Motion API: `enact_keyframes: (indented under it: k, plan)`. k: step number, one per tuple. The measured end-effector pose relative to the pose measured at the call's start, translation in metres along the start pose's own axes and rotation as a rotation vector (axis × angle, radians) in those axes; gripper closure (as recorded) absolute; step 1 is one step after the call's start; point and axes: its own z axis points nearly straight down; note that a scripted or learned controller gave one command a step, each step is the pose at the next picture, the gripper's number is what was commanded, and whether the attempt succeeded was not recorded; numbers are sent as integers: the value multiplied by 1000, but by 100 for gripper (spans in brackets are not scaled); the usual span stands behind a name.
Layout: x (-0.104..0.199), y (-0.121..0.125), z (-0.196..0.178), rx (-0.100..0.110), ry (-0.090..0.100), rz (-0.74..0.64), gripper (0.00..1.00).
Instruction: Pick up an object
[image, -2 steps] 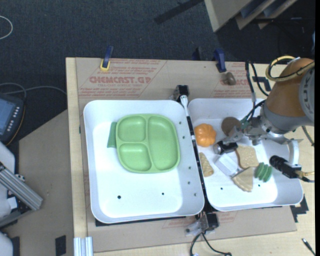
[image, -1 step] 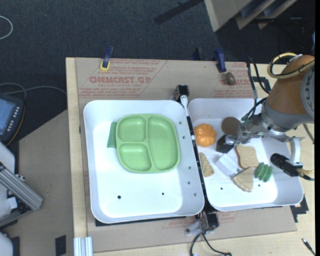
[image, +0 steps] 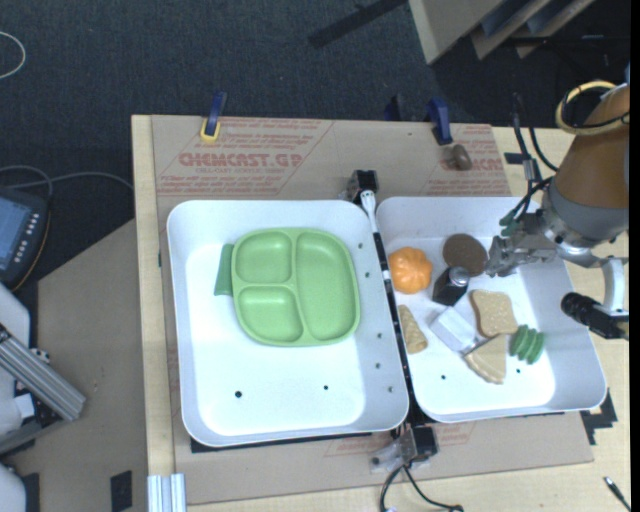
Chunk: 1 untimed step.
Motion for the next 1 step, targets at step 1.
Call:
enact_keyframes:
  k: [1]
  plan:
    - [-7,9,-57,-4,-1,0,100]
